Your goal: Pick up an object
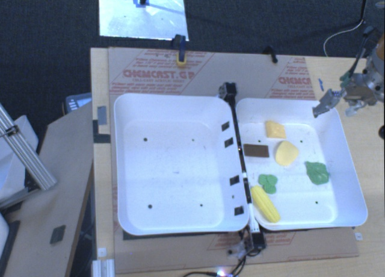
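1. The arm is showing grey metal at the wrist, with a hint of orange at the top right corner.
2. The gripper is showing silvery-grey parts, pale and dull, ending in slim grey jaws.
3. Small teal-green pieces are sitting on the gripper's body.
4. A thin white cable is looping beside the wrist, and a dark cable is running upward.

Pretty even, soft overhead light, nothing harsh. The gripper is a bit blurred and low-res. Below and left of it, the white bins look slightly washed out, and the foil sheet far upper left catches glare.
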You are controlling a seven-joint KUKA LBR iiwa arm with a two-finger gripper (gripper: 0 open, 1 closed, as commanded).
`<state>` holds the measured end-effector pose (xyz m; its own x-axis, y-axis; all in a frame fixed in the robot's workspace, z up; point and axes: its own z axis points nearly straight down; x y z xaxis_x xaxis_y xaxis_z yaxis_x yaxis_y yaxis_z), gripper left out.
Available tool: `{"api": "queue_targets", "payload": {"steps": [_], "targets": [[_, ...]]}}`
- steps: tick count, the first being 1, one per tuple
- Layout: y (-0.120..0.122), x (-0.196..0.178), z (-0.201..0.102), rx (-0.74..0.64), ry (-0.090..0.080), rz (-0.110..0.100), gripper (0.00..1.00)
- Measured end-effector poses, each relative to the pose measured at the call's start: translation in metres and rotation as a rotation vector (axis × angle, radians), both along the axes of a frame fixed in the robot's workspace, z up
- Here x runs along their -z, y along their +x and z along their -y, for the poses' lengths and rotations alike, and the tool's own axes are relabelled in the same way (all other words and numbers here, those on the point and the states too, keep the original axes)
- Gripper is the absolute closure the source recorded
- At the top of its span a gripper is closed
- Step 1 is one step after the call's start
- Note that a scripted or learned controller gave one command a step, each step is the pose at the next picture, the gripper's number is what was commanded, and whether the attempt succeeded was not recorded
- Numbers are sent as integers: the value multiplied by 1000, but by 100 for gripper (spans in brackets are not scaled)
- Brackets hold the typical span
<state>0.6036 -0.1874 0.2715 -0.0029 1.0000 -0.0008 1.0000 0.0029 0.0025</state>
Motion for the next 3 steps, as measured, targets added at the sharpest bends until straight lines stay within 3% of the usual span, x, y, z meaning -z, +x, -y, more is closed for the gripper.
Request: {"api": "queue_targets", "payload": {"steps": [1,2,3], "targets": [[1,-12,0,-4,-1,4,100],[30,-125,-47,-7,-2,14,100],[67,-136,-19,-1,-2,4,100]]}}
